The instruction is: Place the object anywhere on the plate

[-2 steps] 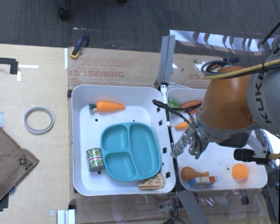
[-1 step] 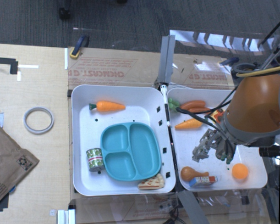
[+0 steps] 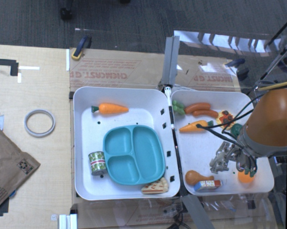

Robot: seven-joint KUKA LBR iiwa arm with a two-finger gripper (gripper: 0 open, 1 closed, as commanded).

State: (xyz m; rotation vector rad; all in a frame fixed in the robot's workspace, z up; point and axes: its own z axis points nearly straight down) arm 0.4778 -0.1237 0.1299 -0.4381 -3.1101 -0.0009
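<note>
orange object half hidden behind end effector, arm cut off at right edge

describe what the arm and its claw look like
The arm is grey with a broad, rounded orange band above the wrist. Thin black cables run along it and out over the right bin. The claw is bare silvery metal, small and angular.

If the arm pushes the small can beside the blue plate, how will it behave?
The small can looks to be lying on its side, so it would probably roll. It seems rigid and light. Lying against the blue plate, it might get stopped by the rim.
</note>
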